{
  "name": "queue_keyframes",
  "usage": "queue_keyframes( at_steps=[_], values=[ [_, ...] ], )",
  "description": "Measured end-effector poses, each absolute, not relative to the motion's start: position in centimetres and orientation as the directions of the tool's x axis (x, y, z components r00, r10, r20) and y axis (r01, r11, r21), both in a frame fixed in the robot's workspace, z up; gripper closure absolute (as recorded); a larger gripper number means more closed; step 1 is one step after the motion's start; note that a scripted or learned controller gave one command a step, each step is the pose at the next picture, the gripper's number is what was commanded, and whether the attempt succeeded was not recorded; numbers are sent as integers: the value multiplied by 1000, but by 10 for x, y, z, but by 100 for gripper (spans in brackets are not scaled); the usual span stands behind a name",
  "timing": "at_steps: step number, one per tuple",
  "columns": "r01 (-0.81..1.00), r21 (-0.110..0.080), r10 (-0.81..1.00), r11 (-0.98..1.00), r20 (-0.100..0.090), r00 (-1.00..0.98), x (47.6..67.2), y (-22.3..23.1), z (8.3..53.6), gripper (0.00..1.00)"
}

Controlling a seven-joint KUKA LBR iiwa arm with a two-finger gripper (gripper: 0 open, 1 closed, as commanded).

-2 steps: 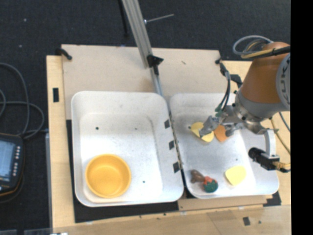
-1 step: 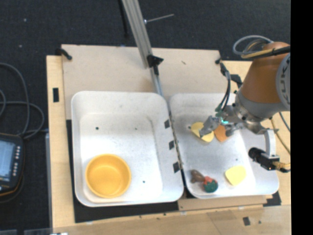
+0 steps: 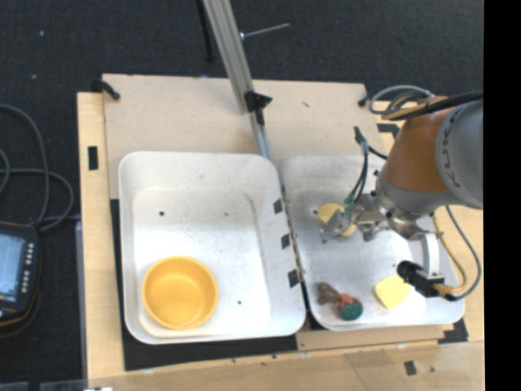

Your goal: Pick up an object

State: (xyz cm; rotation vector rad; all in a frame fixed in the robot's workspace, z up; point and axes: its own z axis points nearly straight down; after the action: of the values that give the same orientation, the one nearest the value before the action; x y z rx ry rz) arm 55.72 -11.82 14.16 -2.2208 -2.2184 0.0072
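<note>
Okay, camera view: my arm point(image 3: 427, 157) comes in from 3 o'clock, gripper point(image 3: 342, 225) down in the right bin point(image 3: 326, 177) near its centre. Fingers look closed around a pale yellow object point(image 3: 330, 213), which sits at about 10 o'clock of the tips. Yellow sponge-like block point(image 3: 391, 292) lies toward 5 o'clock in that bin; small brown piece point(image 3: 329, 292) and green-and-red toy point(image 3: 350, 307) sit at 6 o'clock, touching. Left bin point(image 3: 203, 194) has an orange bowl point(image 3: 180, 292) at 7 o'clock.
</note>
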Motion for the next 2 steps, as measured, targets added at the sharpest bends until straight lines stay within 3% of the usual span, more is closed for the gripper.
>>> queue_keyframes(
  at_steps=[1, 2],
  values=[
    [1000, -1, 1000, -1, -2, 1, 557, -120, 99, 0],
    [1000, 4, 1000, -5, 0, 5, 559, -120, 112, 100]
  ],
)
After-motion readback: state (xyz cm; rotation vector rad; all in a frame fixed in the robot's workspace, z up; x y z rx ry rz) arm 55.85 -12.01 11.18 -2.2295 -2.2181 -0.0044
